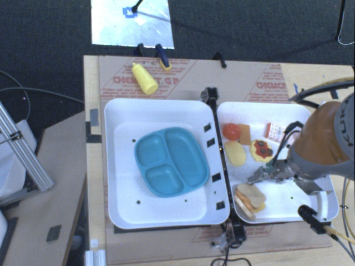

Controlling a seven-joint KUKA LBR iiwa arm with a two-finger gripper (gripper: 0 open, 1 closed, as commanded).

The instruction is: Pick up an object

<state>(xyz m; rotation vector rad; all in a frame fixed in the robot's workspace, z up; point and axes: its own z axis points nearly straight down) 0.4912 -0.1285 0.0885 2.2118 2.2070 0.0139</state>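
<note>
Sandwich | right bin, near-left corner, just beside gripper | fingers: state cannot be told, nothing visibly held | judged light, soft, layered, may shift | grip across the sides

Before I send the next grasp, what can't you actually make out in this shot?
- Gripper: small and blurred, in the right bin; its state is unclear.
- Sandwich: near the bin's front-left corner; whether the gripper touches it is unclear.
- Arm: cut off by the right edge, and hides the bin floor beneath it.
- Red-white packet: print too small to read.
</note>
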